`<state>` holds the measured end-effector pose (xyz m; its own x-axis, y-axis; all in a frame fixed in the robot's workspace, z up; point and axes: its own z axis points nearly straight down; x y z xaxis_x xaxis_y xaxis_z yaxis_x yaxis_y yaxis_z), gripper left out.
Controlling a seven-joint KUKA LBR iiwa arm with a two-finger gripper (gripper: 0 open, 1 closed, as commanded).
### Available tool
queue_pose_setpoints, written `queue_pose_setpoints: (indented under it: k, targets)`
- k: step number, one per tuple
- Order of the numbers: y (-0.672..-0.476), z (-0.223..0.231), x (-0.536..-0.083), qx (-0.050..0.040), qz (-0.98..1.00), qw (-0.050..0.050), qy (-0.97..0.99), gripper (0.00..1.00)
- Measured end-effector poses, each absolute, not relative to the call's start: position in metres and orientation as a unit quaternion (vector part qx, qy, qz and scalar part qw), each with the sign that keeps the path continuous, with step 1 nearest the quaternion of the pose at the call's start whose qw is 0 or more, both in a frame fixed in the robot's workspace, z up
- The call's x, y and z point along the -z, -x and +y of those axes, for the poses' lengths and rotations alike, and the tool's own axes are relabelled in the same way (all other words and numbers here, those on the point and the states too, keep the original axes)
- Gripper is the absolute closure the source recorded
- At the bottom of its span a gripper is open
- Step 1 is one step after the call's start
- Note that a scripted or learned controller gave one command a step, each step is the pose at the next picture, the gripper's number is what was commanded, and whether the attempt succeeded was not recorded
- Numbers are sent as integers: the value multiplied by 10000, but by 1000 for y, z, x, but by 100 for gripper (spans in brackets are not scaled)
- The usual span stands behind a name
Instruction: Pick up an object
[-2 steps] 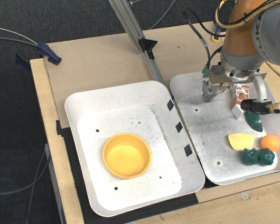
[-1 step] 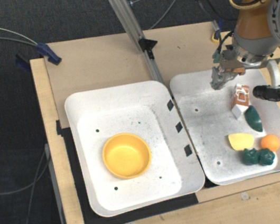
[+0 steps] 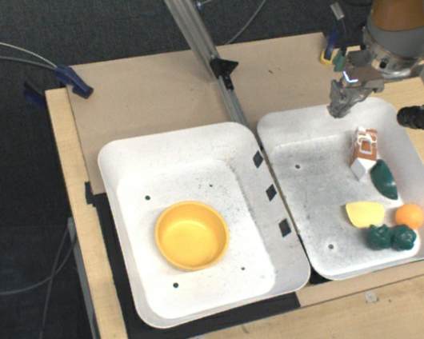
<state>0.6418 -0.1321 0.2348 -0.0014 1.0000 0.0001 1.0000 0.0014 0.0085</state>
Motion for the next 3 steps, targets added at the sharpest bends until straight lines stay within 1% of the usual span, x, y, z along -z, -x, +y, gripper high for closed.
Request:
queue_pose_setpoints:
  k: [1, 2, 3]
  targets:
    - [-643, -132, -293, -36, 7078, 39, -7064, 100]
    - [-635, -77, -295, 12, 7087, -42, -7055, 100]
    - [-639, -22, -287, 25, 7092, -63, -7050, 100]
